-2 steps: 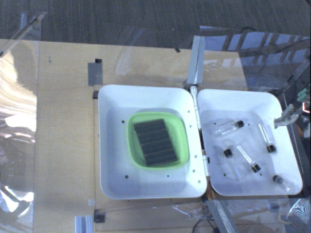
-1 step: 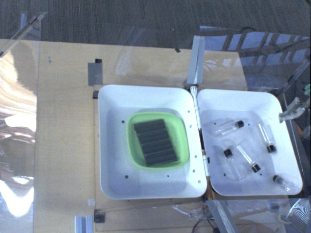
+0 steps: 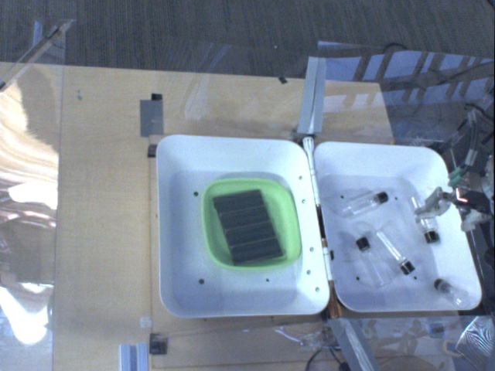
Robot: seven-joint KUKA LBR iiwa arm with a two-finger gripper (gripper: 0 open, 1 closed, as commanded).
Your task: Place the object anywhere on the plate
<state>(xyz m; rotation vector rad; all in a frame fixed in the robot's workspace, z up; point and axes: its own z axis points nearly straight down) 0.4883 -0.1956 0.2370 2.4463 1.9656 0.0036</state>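
On my counter [image 3: 100, 207] I count two white bins: one bin [image 3: 178, 284] well away from my fingers [image 3: 433, 201] and one bin [image 3: 348, 161] right under them. The far bin carries one green plate [image 3: 210, 207] with one dark ridged block [image 3: 247, 227] on it. The near bin holds what I make out as five clear vials with black caps [image 3: 365, 202] [image 3: 393, 252] [image 3: 428, 229] [image 3: 450, 291] [image 3: 360, 243], though the glass blurs into the white.

Plate [image 3: 288, 230] in left bin [image 3: 178, 207], vials [image 3: 365, 202] in right bin [image 3: 387, 157].

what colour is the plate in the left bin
Light green plate, with a dark ridged block lying on it; seen in the camera view.
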